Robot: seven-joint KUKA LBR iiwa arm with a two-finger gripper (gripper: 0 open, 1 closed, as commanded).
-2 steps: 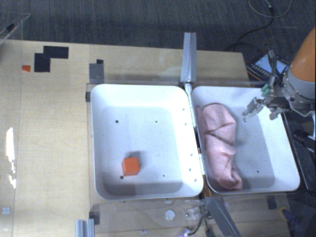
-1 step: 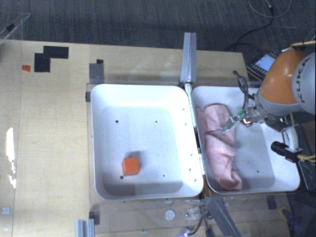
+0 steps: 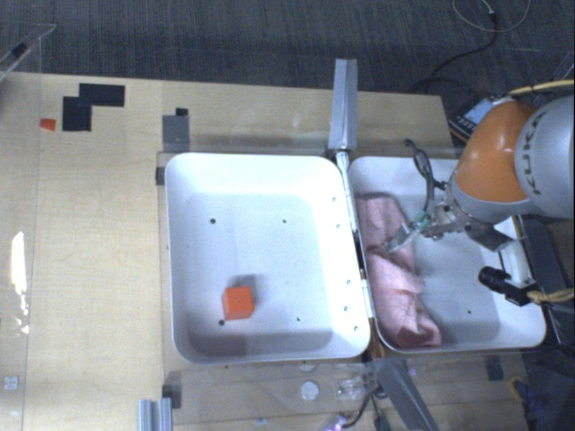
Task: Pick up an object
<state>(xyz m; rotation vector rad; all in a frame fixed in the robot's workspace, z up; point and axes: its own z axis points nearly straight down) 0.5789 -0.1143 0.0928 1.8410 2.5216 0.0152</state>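
Observation:
A pink cloth (image 3: 395, 281) lies bunched along the left side of the right bin (image 3: 503, 330). My gripper (image 3: 402, 238) reaches in from the right and its fingers sit low on the cloth's upper part, touching it. An orange block (image 3: 238, 303) rests in the left bin (image 3: 189, 241), near its front left corner. The arm's orange band (image 3: 494, 155) hangs over the right bin's far right corner.
A grey metal divider (image 3: 342, 106) stands between the bins at the back. Black markers (image 3: 88, 103) and a small orange tag (image 3: 48, 125) lie on the bench at the far left. Cables and a black fitting (image 3: 503, 284) cross the right bin's right side.

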